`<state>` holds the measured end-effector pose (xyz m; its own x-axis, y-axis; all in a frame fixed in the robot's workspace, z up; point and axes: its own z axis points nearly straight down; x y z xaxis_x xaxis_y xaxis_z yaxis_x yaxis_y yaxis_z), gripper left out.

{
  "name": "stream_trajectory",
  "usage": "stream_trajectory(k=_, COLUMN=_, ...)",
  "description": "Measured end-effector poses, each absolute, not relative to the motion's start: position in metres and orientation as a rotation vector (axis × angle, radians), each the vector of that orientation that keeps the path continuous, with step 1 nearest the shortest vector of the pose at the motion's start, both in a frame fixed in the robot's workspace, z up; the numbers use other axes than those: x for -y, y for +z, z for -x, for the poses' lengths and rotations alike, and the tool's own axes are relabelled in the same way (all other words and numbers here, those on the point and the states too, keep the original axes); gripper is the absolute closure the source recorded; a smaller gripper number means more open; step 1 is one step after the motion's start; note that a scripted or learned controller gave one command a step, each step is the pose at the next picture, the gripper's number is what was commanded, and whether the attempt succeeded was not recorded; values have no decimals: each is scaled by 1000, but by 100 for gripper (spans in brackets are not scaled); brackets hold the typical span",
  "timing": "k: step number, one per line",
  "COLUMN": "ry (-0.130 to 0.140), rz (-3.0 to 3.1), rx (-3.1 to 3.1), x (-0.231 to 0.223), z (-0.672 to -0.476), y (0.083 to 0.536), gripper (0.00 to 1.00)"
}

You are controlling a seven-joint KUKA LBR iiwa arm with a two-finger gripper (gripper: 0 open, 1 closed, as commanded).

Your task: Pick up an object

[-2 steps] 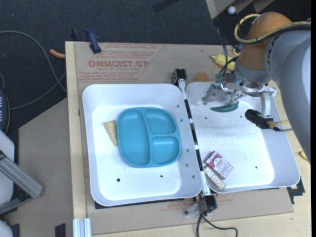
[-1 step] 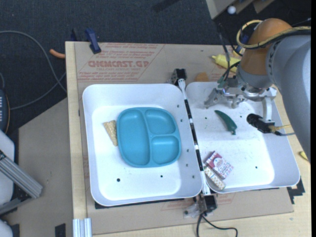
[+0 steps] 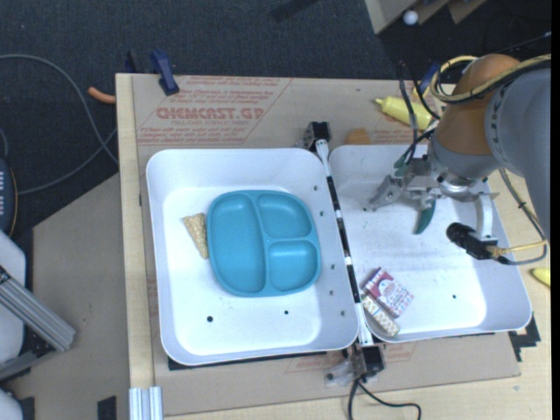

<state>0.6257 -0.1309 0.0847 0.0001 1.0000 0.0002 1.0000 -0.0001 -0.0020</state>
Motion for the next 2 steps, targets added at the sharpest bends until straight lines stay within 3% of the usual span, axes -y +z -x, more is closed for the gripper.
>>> stream_trajectory(k=1, ry=0, rz=2223, rx=2223, x=185, z=-667, y=86, gripper=0)
stream_trajectory(k=2, ry=1, rz=2221, rx=2220, x=162, z=-632, y=85, gripper=0)
